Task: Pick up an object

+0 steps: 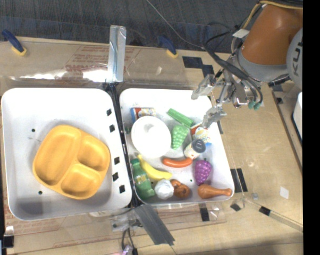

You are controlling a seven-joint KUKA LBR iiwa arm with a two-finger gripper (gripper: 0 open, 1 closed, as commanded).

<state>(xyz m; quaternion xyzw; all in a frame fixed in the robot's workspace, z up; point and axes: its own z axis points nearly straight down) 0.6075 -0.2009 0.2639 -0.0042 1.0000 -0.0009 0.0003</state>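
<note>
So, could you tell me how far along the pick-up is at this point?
Nothing looks picked yet. The hand hangs over the upper right corner of the right bin, with nothing between its fingers. The toys, such as the banana and grapes, lie in the bin. Lowering, gripping and lifting remain.

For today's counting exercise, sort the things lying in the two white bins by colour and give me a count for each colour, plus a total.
Yellow: 2, tray, banana
Green: 3, corn, bottle, block
White: 1, plate
Purple: 1, grapes
Orange or brown: 3, sausage, drumstick, small brown piece
Mixed colours: 2, can, small figure
Total: 12
</note>
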